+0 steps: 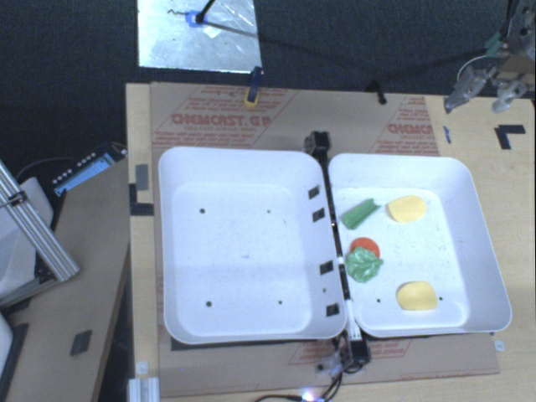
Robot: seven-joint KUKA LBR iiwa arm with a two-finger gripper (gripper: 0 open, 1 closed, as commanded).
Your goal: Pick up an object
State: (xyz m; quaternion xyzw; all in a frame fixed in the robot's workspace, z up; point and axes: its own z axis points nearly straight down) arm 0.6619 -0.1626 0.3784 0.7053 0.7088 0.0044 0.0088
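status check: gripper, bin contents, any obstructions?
Gripper up past the right bin's far corner, holding nothing visible. Two yellow pieces, green stick, leafy green piece on red piece. Nothing blocking.

From my remote station, I see the robot's gripper point(488, 86) beyond the bench's far right corner: a pale grey metal assembly with silvery, angular finger parts and a boxy body above. A thin dark cable runs up from it. Finer markings blur at this distance.
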